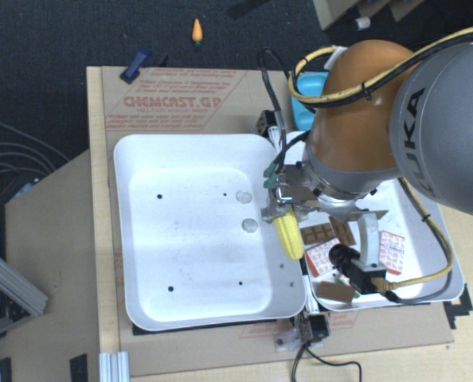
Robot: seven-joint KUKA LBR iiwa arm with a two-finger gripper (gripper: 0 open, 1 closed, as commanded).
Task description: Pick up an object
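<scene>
The yellow oblong object (pixel 289 237) lies on the right rim of the left bin (pixel 141 213), just where the two bins meet. Its long axis runs mostly from far to near, with the near end leaning a little to the right. The end effector (pixel 279 204) stands at its far end, touching it or almost touching. I cannot tell if the end effector is apart or clamped on the object. The left bin also holds two small pale discs (pixel 244 197) near this rim. In the right bin (pixel 451 289), under the arm, lie a brown packet (pixel 326 232) and red-and-white cards (pixel 392 249).
</scene>
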